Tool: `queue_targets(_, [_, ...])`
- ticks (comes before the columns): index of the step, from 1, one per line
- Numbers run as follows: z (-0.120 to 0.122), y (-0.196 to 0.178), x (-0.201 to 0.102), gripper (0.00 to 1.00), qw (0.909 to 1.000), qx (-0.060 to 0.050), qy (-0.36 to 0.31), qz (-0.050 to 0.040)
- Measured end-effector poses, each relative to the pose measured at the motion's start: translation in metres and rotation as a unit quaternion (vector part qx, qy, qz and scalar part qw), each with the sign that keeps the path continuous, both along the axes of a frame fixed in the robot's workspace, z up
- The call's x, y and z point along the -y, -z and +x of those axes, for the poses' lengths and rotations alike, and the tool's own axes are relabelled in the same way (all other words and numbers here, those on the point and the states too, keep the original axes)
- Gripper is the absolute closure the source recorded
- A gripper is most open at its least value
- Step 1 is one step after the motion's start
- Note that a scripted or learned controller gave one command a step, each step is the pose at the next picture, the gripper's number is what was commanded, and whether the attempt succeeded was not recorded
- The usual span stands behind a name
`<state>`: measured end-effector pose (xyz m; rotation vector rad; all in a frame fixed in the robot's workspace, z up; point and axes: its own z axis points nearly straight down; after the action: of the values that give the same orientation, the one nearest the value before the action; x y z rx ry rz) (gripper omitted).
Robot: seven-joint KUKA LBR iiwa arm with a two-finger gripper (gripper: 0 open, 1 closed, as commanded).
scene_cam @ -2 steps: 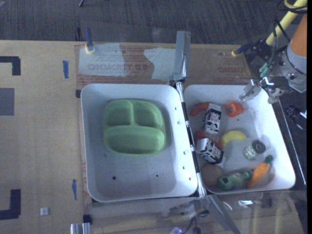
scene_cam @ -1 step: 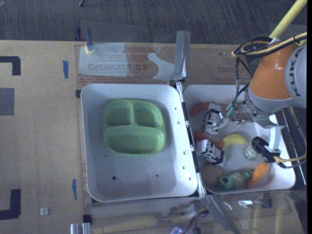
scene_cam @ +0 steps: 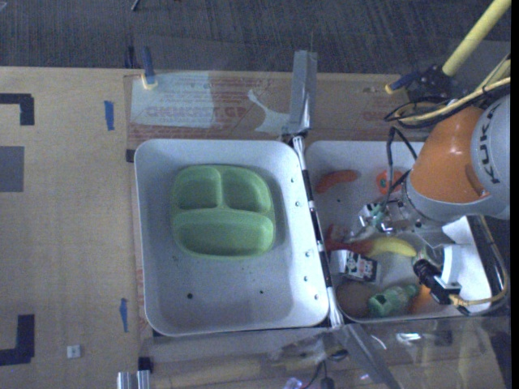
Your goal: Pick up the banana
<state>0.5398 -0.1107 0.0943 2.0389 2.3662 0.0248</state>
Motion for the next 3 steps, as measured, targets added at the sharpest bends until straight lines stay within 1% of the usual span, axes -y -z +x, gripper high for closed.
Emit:
queue_targets(1, [-0.04,0.0,0.04,0.0,0.9986,0.0,0.053,0.001])
queue_targets(2, [-0.038,-0.011,0.04,1.0,0.9986,0.002,0.053,0.0013])
queue_targets(3, [-0.039,-0.011,0.04,0.0,0.9986,0.002,0.053,0.001])
